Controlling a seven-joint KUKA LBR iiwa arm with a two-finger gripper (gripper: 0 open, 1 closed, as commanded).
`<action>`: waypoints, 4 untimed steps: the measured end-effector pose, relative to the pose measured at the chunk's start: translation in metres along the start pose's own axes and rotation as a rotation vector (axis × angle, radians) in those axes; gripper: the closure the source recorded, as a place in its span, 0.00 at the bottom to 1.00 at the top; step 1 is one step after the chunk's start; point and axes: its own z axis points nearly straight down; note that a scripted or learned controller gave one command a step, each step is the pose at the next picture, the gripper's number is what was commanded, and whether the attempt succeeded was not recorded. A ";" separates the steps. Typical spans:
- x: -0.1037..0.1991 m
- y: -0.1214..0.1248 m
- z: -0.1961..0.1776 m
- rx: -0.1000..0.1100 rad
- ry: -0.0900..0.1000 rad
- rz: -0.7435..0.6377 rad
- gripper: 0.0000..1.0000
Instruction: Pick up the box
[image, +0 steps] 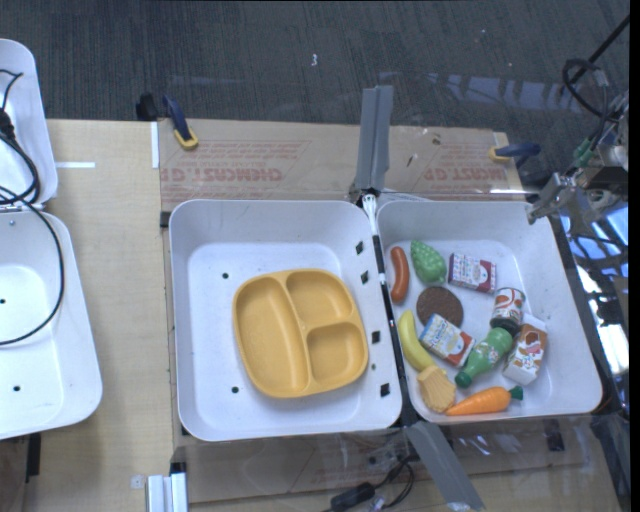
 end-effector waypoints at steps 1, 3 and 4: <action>0.030 0.007 0.114 0.000 0.001 -0.006 0.00; 0.071 0.011 0.173 -0.020 -0.006 -0.114 1.00; 0.071 0.011 0.173 -0.019 -0.006 -0.114 0.00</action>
